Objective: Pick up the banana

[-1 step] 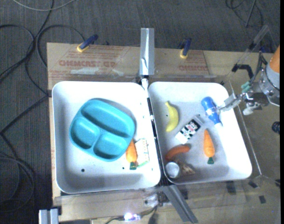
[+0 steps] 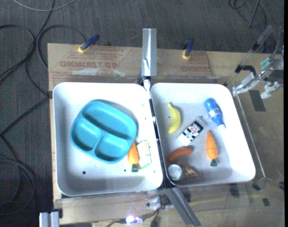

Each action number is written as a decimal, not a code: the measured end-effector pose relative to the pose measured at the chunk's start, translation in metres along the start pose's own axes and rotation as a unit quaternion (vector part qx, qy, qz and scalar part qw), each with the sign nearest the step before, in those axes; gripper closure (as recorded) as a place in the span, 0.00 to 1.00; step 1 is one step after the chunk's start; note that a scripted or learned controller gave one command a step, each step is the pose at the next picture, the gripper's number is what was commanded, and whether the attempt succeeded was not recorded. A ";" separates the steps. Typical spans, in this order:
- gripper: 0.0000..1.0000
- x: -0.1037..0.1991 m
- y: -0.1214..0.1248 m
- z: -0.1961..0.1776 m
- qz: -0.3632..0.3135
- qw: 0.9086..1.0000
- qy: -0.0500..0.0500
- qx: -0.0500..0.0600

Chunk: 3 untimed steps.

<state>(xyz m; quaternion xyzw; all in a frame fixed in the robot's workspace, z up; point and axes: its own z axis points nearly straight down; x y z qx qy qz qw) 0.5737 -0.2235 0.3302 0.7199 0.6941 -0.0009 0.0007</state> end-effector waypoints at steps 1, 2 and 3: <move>0.00 0.042 0.055 0.154 -0.051 0.999 0.001 0.002; 0.00 0.100 0.056 0.196 -0.132 0.991 0.001 0.000; 0.00 0.122 0.031 0.241 -0.195 0.981 -0.001 -0.004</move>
